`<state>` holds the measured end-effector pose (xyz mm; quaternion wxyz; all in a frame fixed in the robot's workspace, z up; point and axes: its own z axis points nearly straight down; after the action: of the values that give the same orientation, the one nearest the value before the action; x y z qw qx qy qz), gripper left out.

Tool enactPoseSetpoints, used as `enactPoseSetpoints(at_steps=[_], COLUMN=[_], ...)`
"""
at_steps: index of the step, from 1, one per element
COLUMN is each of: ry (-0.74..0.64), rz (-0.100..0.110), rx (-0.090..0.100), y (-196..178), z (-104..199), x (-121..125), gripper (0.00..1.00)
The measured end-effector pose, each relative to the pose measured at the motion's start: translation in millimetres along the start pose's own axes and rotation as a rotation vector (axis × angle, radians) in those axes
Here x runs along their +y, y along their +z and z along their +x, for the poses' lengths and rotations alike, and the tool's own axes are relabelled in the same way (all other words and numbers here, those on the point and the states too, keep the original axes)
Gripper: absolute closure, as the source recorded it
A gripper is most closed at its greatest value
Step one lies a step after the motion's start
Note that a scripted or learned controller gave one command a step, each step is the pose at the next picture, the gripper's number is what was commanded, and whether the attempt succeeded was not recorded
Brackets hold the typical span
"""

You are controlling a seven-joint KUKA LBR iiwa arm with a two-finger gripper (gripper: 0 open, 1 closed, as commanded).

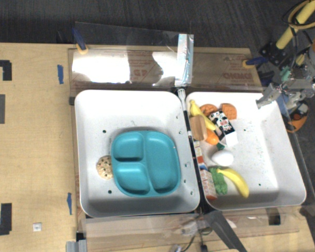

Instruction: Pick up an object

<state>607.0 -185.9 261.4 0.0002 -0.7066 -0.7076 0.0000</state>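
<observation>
Honestly, with the gripper (266, 97) hovering at the right bin's (262, 156) far edge (jaws unreadable), it may snag two of the toys (216, 140) crowded against the divider.

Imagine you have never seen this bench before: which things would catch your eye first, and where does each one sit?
The teal divided tray stands out most, lying in the left bin with a speckled cookie against its left edge. Next comes the colourful heap along the left side of the right bin: a yellow banana at the near end, a white egg above it, and orange pieces near the top.
</observation>
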Motion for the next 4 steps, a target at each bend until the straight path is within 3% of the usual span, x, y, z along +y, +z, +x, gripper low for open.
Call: enactPoseSetpoints(at_steps=[1,2,3,4], ry=[-0.118,-0.379,-0.465,-0.465], rz=[0.005,-0.007,-0.035,-0.036], rx=[0.002,-0.002,-0.022,-0.019], y=[93,143,158,150], z=[38,82,76,79], x=[12,19,21,21], gripper=[0.00,0.00,0.00,1.00])
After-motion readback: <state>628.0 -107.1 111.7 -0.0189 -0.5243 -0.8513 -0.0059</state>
